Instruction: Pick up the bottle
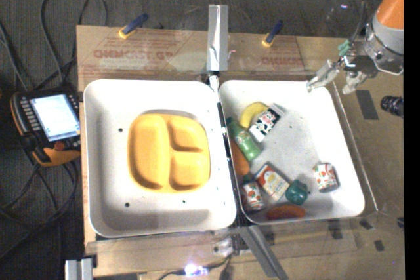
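The gripper [333, 77] hangs spread open and empty over the right bin's [341, 141] far corner, probably staging, since the green bottle [244, 141] lies crammed against the divider.

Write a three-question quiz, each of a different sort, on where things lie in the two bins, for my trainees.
1. True or false: the yellow plastic divided tray lies in the left white bin.
2. Which item touches the green plastic bottle? A) teal cup B) black-and-white carton C) red-and-white can
3. Fill in: the two-finger gripper hovers over the right white bin's ____ right corner.

Key: 1 true; 2 B; 3 far (upper, in the camera view).
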Motion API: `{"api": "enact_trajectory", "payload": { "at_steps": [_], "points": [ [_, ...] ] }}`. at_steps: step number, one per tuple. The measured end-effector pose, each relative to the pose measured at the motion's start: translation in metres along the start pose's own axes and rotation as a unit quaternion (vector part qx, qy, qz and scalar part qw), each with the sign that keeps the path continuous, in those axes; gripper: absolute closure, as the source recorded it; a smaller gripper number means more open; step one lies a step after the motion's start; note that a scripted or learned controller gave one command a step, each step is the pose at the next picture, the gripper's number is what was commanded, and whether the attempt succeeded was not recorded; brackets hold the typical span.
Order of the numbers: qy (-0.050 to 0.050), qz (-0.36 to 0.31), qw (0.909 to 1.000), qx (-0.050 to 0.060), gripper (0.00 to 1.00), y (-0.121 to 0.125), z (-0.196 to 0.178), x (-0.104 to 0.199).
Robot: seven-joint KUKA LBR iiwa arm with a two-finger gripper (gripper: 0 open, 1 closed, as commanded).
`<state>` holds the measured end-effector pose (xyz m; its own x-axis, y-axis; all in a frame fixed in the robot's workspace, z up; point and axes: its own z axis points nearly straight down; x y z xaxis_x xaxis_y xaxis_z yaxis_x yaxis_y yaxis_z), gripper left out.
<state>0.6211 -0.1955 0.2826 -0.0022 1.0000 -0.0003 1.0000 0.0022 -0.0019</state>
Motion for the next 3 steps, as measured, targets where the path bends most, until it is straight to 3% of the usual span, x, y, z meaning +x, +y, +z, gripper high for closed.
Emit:
{"api": "enact_trajectory", "payload": {
  "at_steps": [1, 2, 3],
  "points": [
    [0.0, 0.03, 0.9996, 0.001, 0.0, -0.015, 0.107, 0.099],
    [0.0, 0.096, 0.9954, 0.001, 0.0, -0.023, 0.072, 0.116],
    [-0.003, -0.016, 0.9997, -0.016, 0.0, -0.042, 0.164, 0.091]
  ]
}}
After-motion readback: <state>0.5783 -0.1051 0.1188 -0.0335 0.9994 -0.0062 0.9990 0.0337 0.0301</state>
